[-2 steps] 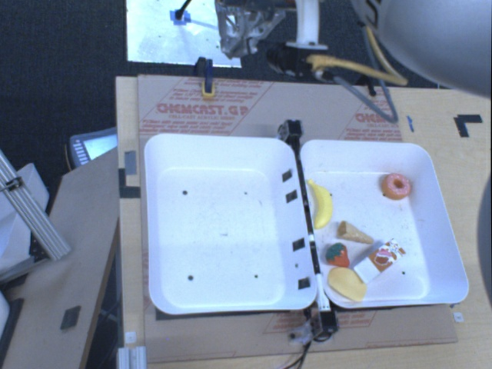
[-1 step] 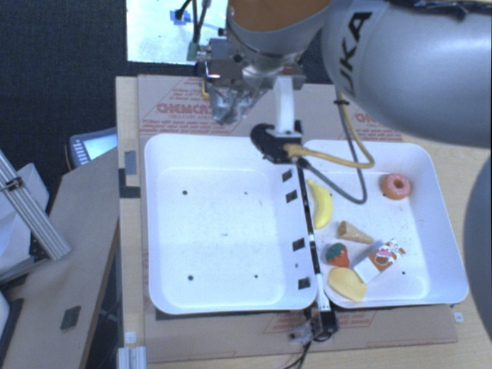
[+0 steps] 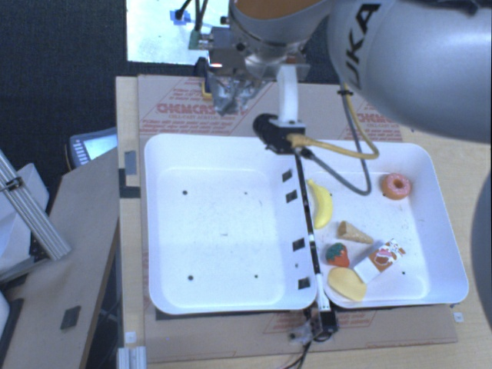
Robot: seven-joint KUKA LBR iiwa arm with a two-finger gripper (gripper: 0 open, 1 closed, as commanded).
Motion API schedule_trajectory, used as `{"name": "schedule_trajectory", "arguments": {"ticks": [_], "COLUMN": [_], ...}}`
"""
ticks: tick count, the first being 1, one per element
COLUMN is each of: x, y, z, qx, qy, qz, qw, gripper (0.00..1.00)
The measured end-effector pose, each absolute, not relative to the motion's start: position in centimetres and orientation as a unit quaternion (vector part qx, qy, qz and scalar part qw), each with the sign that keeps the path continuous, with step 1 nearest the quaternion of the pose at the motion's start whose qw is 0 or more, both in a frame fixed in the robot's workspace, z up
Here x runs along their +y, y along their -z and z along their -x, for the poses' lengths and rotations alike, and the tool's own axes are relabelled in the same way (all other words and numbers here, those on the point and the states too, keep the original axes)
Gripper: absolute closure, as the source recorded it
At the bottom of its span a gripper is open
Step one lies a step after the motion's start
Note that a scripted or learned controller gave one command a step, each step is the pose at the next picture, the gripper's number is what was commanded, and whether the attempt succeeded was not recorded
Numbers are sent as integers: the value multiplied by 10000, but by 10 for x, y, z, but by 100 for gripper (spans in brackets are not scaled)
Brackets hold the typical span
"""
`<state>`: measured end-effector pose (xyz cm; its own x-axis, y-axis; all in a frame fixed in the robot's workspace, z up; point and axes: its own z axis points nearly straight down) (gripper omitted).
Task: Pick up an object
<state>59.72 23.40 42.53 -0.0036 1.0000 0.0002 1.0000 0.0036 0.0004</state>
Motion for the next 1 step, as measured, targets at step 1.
{"name": "schedule_trajectory", "arguments": {"ticks": [1], "x": [234], "y": [-542], "z": [-608], "qx": [7091], "qy": [-62], "qz": [-7051], "qw": [29], "gripper": [100]}}
